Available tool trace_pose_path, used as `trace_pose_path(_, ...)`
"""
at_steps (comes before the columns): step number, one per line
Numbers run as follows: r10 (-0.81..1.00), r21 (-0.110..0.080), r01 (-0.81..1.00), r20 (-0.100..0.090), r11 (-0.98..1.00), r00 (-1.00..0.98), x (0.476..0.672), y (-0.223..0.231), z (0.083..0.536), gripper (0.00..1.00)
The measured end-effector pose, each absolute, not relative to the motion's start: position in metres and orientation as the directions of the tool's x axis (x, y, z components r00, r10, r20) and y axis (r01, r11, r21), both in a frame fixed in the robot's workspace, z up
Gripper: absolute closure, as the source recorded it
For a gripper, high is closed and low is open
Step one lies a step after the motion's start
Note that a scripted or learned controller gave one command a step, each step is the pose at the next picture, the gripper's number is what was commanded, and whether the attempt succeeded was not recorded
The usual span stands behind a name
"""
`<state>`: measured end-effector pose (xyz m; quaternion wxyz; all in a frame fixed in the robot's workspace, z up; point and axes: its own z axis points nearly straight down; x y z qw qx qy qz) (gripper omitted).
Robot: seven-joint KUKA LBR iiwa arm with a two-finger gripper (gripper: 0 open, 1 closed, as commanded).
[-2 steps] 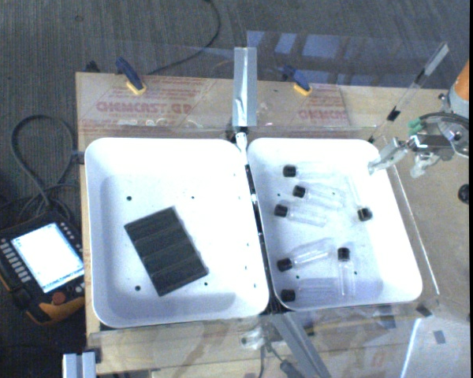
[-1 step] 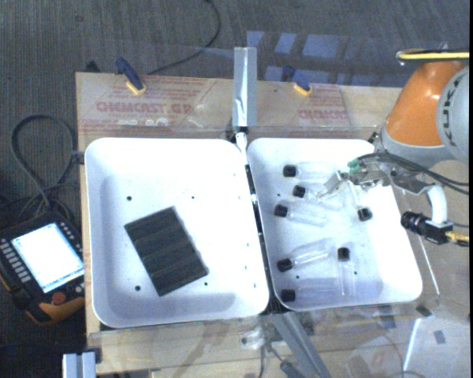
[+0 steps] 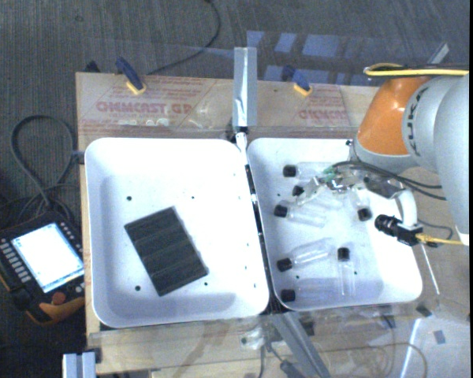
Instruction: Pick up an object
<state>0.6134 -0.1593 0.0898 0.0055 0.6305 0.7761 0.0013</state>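
So looking down at the counter (image 3: pixel 94 109) from above, there are two shallow white bins side by side. The left bin (image 3: pixel 102 211) has one thing in it, a flat dark grey ribbed pad (image 3: pixel 165 250), rectangular and lying at a slant near the middle, with a few tiny dark specks around it on the bin floor. The right bin (image 3: pixel 410 278) is where the pickable stuff is: a scatter of clear vials (image 3: pixel 311 252) with small black caps. They're see-through plastic, so the bodies nearly vanish against the white and the caps are what you actually spot. A couple sit near the top of the bin, one or two near the left wall, one lies on its side around the middle, and more sit along the bottom edge, one cap right in the lower left corner. The arm (image 3: pixel 433 124) comes in from the right, grey with its orange band, and its wrist end hangs over the upper part of the right bin. The pincer (image 3: pixel 335 181) is down among the top vials, but it's a jumble of metal and clear plastic there and I honestly can't tell if it's spread, pressed together or pinching anything. Off the counter to the left, a pendant (image 3: pixel 39 258) with a lit screen lies on the floor.
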Motion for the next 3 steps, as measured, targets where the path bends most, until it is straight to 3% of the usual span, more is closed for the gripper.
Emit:
trace_pose_path(1,0.979,0.014,0.979,-0.006,0.205,-0.205,0.615,-0.158,0.101,1.00)
trace_pose_path(2,0.991,0.000,0.991,-0.003,0.134,-0.134,0.669,-0.122,0.186,1.00)
trace_pose_path(3,0.998,0.000,0.998,-0.002,0.056,-0.056,0.668,-0.081,0.225,1.00)
